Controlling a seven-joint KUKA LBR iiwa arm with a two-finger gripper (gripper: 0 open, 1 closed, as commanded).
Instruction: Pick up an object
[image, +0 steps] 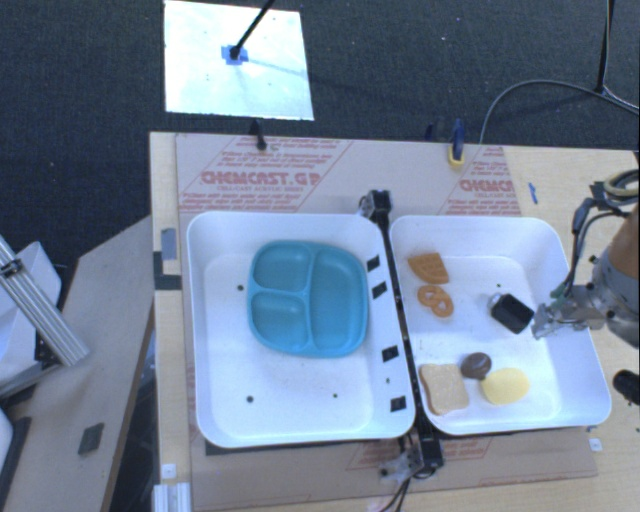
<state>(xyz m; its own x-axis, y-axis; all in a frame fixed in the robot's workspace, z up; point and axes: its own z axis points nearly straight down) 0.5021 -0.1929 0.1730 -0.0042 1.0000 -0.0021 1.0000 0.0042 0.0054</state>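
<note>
Since the gripper (545, 322) sits at the right bin's (575, 262) edge, finger state unreadable, nothing visibly held; black block (511, 312) just beside it; centre over it, descend straight.

Two white bins sit side by side mid-frame. The left bin (215, 400) holds a blue divided plate (306, 299). The right bin (570, 395) holds an orange slice (428, 267), a pretzel (435, 299), a black block (511, 313), a brown disc (476, 365), a toast piece (443, 388) and a yellow lump (505, 385). The gripper (555, 320) hangs at the frame's right, just beside the block.
</note>
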